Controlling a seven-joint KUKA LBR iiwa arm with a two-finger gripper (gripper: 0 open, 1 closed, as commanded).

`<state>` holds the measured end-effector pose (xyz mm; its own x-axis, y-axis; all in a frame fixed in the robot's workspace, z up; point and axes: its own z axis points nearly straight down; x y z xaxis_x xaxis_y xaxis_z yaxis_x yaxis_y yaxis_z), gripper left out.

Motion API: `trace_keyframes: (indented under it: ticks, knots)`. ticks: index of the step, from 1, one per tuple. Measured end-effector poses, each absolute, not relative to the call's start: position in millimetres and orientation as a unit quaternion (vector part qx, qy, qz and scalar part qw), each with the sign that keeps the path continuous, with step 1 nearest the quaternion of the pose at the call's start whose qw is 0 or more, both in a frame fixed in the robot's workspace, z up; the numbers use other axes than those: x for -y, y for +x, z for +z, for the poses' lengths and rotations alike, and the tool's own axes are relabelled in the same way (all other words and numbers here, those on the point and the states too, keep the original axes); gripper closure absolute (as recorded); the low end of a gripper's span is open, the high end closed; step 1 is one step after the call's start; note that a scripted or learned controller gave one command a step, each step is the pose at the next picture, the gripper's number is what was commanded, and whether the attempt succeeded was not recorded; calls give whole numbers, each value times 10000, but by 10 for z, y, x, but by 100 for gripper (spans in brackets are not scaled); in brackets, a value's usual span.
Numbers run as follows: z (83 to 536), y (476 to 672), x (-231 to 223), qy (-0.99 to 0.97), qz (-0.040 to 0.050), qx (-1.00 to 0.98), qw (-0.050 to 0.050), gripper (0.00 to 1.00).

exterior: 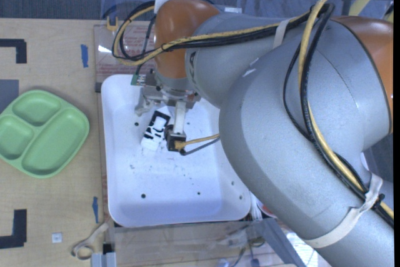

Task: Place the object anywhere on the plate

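Grey arm [300,109] bent over bin [125,191], end effector [164,131] down.

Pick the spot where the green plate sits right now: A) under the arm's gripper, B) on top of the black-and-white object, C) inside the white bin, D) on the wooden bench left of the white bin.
D: the green plate lies on the wooden bench, apart from and left of the white bin, where the gripper is.

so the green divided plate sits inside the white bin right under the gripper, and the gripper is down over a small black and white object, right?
Not quite. The green divided plate sits on the wooden bench, left of the white bin, not inside it. The camera view shows this. The gripper is indeed down in the bin over the small black and white object.
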<state>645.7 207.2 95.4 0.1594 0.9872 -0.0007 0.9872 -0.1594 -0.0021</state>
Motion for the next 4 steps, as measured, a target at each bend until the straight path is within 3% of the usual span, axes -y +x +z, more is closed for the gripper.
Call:
trace_keyframes:
  ticks: [1,2,3,4]
  knots:
    - [1039,6192,-2009,-8149,28,5796,21,0]
    - [1721,6329,-2218,-8464,17,5325,4,0]
    - [1166,5862,-2257,-7663,28,6424,21,0]
    - [880,6465,-2249,-6954,-39,7186,-21,0]
